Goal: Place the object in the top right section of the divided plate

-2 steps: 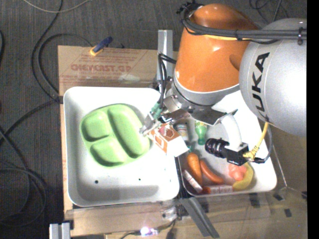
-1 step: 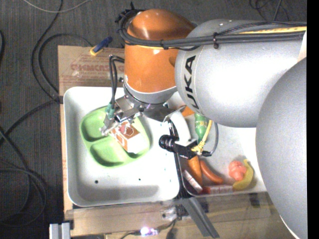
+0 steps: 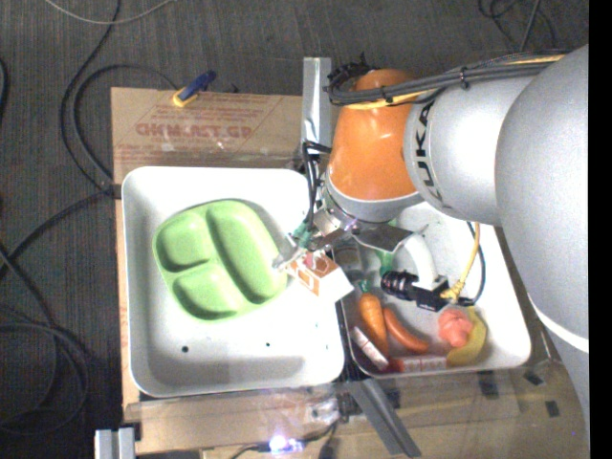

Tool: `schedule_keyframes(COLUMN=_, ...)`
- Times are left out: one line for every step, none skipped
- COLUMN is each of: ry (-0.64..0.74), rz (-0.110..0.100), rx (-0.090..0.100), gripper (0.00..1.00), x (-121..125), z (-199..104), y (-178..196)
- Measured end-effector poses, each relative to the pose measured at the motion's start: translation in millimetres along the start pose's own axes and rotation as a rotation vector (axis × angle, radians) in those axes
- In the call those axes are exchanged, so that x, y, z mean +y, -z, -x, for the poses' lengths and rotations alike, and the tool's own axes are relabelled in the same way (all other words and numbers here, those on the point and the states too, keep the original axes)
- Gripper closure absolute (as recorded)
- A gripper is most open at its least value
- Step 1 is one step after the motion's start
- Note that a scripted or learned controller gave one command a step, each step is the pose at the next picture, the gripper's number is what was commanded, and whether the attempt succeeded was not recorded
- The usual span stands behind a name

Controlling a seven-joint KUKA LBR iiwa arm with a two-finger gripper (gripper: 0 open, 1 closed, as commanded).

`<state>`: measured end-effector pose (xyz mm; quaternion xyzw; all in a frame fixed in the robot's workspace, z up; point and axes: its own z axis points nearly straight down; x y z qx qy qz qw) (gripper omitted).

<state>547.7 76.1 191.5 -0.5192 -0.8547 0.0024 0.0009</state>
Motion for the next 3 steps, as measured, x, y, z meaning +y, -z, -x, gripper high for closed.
schedule_keyframes(ry=0.187, rz=0.002, rx=-0.001, gripper=1.0, x=18.5, z=53.5, y=73.9)
schedule_keyframes(ry=0.112, rz=0.001, rx=0.002, gripper=1.0, x=-69.2, z=-2.1, y=36.4)
schedule_keyframes(ry=0.473, rz=0.005, rx=0.0, gripper=1.0, x=-62.2, z=-17.5, y=68.6)
